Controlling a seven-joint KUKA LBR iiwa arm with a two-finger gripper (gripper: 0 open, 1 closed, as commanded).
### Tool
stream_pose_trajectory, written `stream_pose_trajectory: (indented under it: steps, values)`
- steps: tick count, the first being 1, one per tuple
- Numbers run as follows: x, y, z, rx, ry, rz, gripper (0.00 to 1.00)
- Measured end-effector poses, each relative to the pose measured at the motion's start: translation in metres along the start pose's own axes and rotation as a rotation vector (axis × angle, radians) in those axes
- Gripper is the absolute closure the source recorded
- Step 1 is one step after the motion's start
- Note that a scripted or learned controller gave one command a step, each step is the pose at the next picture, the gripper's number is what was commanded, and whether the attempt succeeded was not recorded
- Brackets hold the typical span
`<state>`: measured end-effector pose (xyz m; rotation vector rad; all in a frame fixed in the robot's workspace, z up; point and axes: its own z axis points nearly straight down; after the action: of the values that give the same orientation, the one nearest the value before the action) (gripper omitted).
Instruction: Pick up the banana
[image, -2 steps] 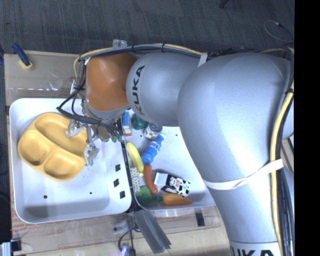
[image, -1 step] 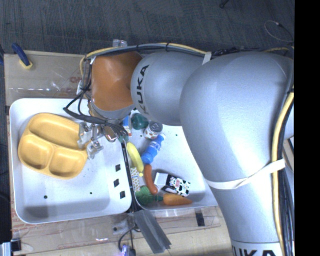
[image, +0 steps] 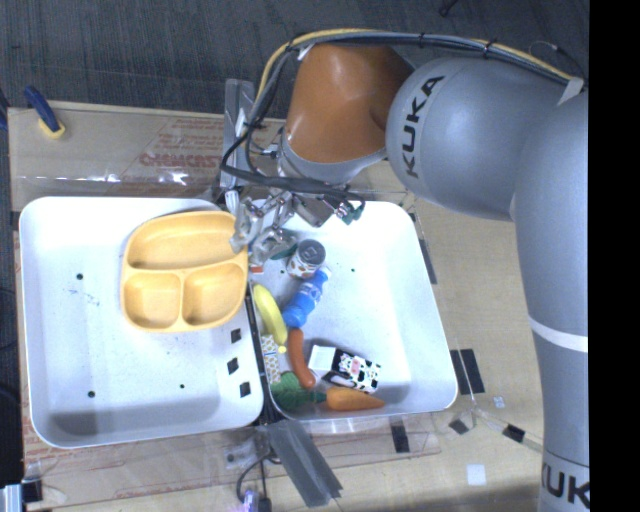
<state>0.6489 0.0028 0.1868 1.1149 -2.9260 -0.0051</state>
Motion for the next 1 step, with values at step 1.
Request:
stream_pose_trajectory:
  steps: [1]
  values:
    - [-0.0238,0.0738,-0.0617,0.003,-0.004,0.007,1.0]
